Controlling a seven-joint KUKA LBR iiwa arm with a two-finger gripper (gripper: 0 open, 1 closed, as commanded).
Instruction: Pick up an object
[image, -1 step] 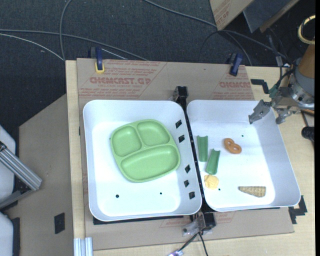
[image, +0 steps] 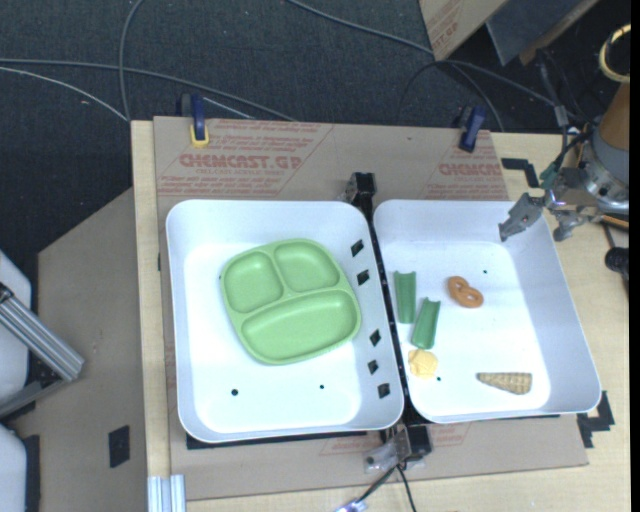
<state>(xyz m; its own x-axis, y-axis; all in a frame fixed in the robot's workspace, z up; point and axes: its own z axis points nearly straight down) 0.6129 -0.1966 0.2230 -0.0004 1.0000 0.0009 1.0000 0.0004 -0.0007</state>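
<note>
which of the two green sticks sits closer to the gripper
The upper green stick, by the divider. It lies higher in the right bin than the lower green stick, so nearer the gripper.

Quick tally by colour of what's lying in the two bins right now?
Green: 3, the divided plate in the left bin, two sticks in the right bin
Yellow: 1, small lump
Orange-brown: 1, pretzel
Tan: 1, cone
Total: 6

Fig. legend, counts only. White bins: 2, left bin (image: 190, 300) & right bin (image: 560, 300). Green divided plate (image: 290, 300): 1, w/ 3 compartments. Green sticks: 2, upper (image: 405, 296) & lower (image: 427, 322). Pretzel (image: 464, 292): 1. Yellow piece (image: 423, 363): 1. Tan cone (image: 505, 381): 1. Blue clamps: 2, left (image: 199, 120) & right (image: 469, 128).
</note>
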